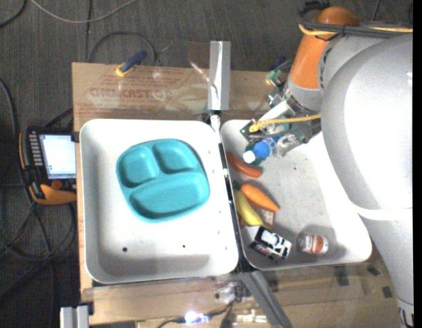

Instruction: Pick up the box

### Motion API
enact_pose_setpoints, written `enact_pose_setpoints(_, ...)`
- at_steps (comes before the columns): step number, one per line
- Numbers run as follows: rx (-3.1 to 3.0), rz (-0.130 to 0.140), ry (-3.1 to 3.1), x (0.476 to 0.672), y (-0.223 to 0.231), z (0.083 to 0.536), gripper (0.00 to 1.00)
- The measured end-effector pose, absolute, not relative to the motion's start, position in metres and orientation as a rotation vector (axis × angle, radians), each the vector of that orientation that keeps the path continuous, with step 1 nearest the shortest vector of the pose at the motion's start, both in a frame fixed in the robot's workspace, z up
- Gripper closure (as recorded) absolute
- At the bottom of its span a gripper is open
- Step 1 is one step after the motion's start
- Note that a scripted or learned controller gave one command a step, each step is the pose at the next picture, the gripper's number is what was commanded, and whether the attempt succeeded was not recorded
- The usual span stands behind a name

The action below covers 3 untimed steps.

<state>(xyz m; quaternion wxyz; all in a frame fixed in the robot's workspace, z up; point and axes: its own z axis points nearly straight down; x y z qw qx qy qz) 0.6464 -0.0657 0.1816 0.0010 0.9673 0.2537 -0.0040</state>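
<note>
You have two shallow white bins side by side on the bench. The left bin (95,251) holds a single thing: a teal divided plate (163,178) with three compartments, lying flat a little above the bin's middle. The right bin (347,248) carries everything else, mostly lined along its left wall: a red-orange piece (244,166) near the top, an orange carrot (259,197) just below it, a yellow banana-like piece (248,212) touching the carrot's lower side, then the box (271,243), small, black and white, lying near the bin's lower left corner. Just to the right of the box sits a small can (312,243) on its side. At the bin's upper left the gripper (272,139) is down among a green-edged item and a bottle with a blue body and white cap (257,152); you cannot tell how its fingers stand, since the clutter hides them. The box lies well apart from the gripper.
</note>
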Motion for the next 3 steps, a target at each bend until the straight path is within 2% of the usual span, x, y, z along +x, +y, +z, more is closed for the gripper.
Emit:
enact_pose_setpoints(1,2.993,-0.012,0.955,0.620,-0.091,0.182,1.00)
enact_pose_setpoints(2,2.996,-0.021,0.957,0.619,-0.090,0.188,1.00)
enact_pose_setpoints(3,3.045,-0.010,0.778,0.642,-0.051,0.212,1.00)
